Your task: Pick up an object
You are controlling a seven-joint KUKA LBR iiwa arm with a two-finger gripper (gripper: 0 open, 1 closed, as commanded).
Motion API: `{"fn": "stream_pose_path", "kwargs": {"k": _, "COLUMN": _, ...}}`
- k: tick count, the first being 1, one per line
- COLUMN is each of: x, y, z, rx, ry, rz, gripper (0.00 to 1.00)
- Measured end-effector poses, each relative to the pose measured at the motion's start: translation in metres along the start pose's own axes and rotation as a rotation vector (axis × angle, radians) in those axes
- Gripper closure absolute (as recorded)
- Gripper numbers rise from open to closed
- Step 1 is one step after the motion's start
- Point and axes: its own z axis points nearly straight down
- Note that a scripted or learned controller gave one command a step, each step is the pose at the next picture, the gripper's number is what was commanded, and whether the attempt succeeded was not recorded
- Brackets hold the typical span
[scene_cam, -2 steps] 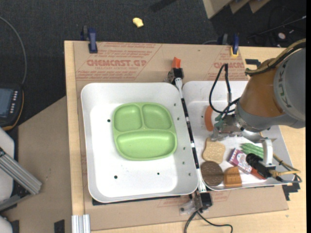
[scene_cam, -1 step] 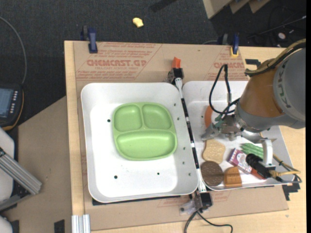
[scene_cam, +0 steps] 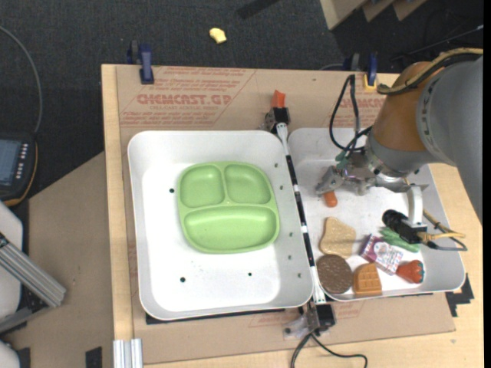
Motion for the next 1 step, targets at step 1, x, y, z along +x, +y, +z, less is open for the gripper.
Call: {"fn": "stream_pose_path", "kwargs": {"k": 1, "x": 0.0002, "y": -0.0015, "z": -0.0109, "rx": 0.001, "ry": 0.0, "rz": 0.001, "gripper": 1.0}}
